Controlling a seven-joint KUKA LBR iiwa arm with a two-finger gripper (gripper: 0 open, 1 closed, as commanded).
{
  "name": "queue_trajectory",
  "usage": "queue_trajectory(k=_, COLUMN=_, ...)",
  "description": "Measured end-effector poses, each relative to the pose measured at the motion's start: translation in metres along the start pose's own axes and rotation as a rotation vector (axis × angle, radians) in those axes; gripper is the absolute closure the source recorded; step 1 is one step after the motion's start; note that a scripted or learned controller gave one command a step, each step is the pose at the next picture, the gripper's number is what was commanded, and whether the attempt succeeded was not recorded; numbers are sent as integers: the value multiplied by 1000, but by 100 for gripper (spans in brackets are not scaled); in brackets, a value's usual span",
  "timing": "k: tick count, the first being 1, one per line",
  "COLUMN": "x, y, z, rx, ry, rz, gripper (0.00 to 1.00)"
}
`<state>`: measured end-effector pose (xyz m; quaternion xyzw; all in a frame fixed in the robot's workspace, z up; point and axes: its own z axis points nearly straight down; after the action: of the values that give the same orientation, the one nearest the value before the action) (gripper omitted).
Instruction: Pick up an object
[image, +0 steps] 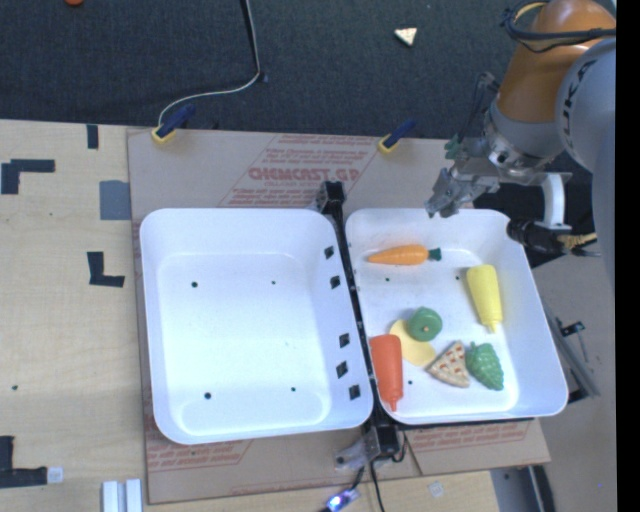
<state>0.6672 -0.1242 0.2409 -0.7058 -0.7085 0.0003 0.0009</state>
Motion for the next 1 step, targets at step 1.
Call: queue_trajectory(k=1, x=18, y=2, z=-66, rx=-6, ry=-1, rz=0, gripper=100)
